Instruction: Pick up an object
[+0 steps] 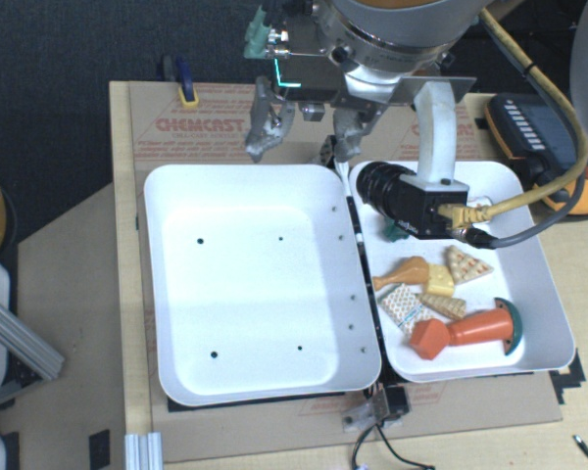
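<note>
arm (397,32): in from right; pointing down | jaws: spread apart

A brown board (127,164) printed CHEMCAST carries the left bin (245,292) and the right bin (541,274), rims touching.

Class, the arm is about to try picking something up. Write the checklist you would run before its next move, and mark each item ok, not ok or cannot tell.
1. Fingers ready: ok. The gripper is open with nothing between its fingers.
2. Gripper over a target: not ok. It hangs by the back rim of the left bin, away from the objects.
3. Objects available: ok. The right bin holds an orange tool, a drumstick and crackers.
4. Objects spaced for a clean grasp: not ok. They lie bunched together and touching.
5. Green piece graspable: cannot tell. It is mostly hidden.
</note>
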{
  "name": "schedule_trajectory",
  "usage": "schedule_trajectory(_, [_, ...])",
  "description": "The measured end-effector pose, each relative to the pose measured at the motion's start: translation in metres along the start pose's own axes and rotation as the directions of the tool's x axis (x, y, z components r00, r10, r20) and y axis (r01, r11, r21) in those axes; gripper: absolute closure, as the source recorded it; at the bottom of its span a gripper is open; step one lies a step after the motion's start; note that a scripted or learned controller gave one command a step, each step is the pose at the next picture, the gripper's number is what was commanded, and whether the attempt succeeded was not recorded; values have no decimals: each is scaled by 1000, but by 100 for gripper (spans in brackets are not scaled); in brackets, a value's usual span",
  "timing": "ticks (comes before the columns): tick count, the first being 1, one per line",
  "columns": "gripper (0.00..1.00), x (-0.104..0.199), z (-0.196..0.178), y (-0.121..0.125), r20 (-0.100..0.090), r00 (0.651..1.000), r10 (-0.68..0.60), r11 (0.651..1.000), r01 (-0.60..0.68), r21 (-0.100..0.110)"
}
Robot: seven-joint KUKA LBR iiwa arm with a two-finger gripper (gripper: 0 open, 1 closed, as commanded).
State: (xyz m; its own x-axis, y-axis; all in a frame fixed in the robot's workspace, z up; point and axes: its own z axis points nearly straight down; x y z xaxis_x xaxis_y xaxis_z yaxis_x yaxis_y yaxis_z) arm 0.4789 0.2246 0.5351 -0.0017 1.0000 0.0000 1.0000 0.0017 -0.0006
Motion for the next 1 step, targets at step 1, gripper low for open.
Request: schedule_trajectory(1, [0,-1,77,47,4,1000,5,1000,-5,6])
